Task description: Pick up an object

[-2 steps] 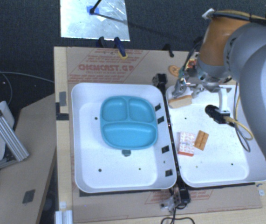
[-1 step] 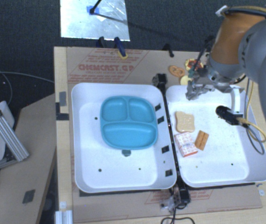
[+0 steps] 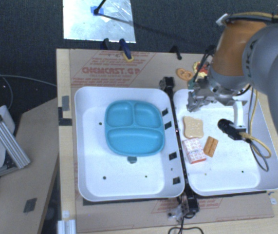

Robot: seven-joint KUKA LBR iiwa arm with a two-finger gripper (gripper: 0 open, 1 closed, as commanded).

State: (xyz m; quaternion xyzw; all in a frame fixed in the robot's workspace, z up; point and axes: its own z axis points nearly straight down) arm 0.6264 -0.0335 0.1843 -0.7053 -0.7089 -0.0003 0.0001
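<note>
- I see dark carpet around the bench, an aluminium frame [image 3: 2, 135] at far left, and a shiny metal sheet [image 3: 99, 12] on the floor beyond the bins.
- The bench top is brown cardboard [image 3: 114, 67] with red print.
- The left bin [image 3: 124, 179] holds a blue divided plate [image 3: 133, 128], flat near its middle.
- The right bin [image 3: 236, 174] holds a toast slice [image 3: 194, 127], a red-and-white box [image 3: 194, 150] just below it, and an orange cracker [image 3: 210, 146] beside the box.
- A pretzel-like piece [image 3: 184, 73] lies on the cardboard past the right bin.
- My gripper [image 3: 197, 101] hangs over the right bin's far end; I cannot tell how it stands.
- The toast lies just below the gripper, apart from it.
</note>
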